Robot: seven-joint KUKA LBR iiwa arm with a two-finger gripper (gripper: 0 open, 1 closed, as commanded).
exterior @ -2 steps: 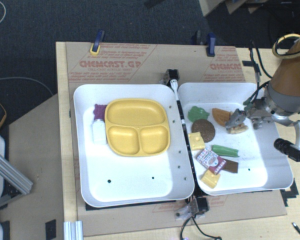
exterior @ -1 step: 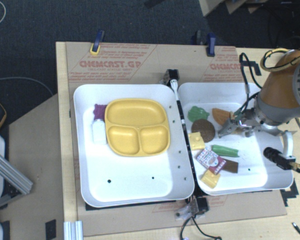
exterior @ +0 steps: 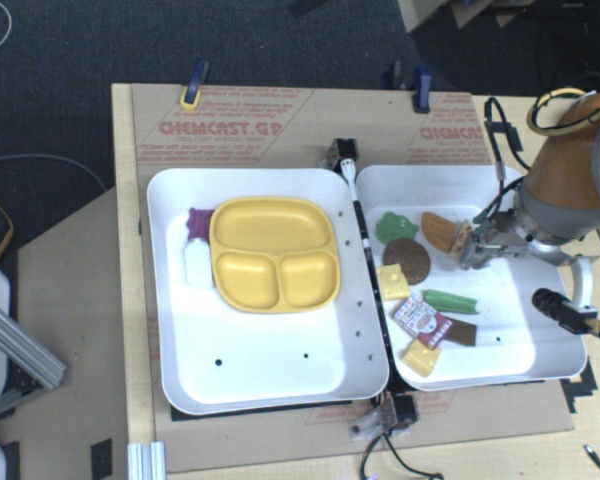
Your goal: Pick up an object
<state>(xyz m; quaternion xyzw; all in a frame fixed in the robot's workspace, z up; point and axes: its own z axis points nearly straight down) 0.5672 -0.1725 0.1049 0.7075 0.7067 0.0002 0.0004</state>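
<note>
Gripper (exterior: 472, 245) low in right bin (exterior: 500, 358), touching tan wedge (exterior: 440, 231); whether it is gripping cannot be told. Yellow divided tray (exterior: 275, 253) sits in left bin (exterior: 250, 368).

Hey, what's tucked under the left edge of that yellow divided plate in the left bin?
A purple thing and a white bottle-like thing poke out from beside the yellow plate, on the left bin's floor. How far they run beneath the plate is covered, as is anything else under it.

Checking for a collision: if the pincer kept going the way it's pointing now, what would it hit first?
Most likely the orange-brown wedge. The pincer points toward the view's left, right at it. Height is hard to judge from above, so it might pass over.
</note>
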